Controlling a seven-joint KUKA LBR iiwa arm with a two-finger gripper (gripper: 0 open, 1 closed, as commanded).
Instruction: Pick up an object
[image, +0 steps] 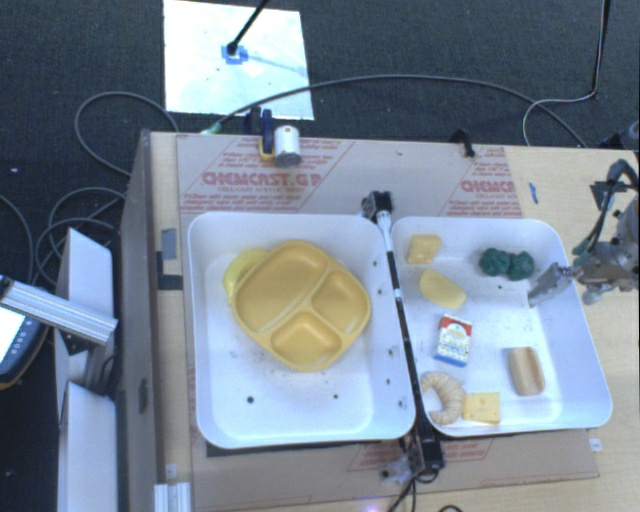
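Although the arm is cut off at the frame's right edge, its gripper (553, 281) reaches the right bin's (570, 330) upper right rim; whether the claw is released or clenched, I cannot tell. Nearest lies a dark green lumpy object (506, 263). "CHEMCAST GP" marks the brown board (330, 170).

A single fixed camera looks down at a slant from above the bench (330, 170), far enough back to take in both white bins: the left bin (215, 400) fills the middle of the frame, the right bin (575, 330) the right part. Dark floor (80, 60) and cables run along the top and left.
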